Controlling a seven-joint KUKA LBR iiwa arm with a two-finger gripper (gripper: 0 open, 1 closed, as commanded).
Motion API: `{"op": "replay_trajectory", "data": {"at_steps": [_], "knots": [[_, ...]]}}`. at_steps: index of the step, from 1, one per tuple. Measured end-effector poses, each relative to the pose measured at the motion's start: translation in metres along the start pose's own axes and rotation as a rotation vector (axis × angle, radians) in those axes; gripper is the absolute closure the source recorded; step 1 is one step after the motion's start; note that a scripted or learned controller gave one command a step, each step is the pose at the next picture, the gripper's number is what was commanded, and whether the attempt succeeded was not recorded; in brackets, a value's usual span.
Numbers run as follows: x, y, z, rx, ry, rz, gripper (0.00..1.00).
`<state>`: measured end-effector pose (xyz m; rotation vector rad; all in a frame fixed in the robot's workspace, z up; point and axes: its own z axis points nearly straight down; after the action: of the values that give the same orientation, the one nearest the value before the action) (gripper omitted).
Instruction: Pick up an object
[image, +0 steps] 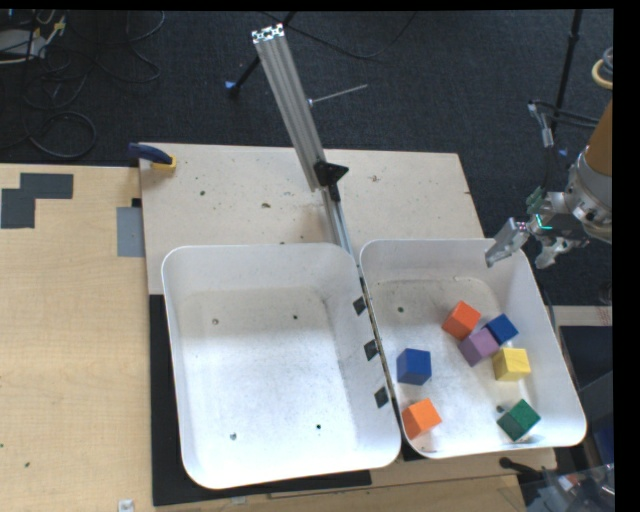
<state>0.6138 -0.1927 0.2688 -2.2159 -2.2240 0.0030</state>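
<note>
Claw (523, 243) at far right rim of right bin (540, 300), prongs spread, nothing between them. Raised above bin, apparently staged for descent.

7 blocks in right bin: orange cube (462, 318), purple cube (479, 345) and small blue cube (502, 328) touching in cluster; yellow cube (512, 363) just beside. Large blue cube (413, 366), second orange cube (422, 416), green cube (518, 419) apart, likely easier picks.

Left bin (190, 290) on worktop (240, 190).

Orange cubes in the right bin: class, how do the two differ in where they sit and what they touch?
The upper orange cube sits toward the bin's far side, against the purple cube. The lower orange cube sits near the front, by the divider, touching no cube. Both are orange cubes of like size in the right bin.
</note>
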Motion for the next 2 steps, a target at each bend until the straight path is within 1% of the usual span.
{"op": "replay_trajectory", "data": {"at_steps": [1, 2], "knots": [[-0.002, 0.008, 0.049, 0.004, 0.001, 0.001, 0.00], [-0.009, 0.006, 0.097, 0.005, 0.001, 0.003, 0.00]]}}
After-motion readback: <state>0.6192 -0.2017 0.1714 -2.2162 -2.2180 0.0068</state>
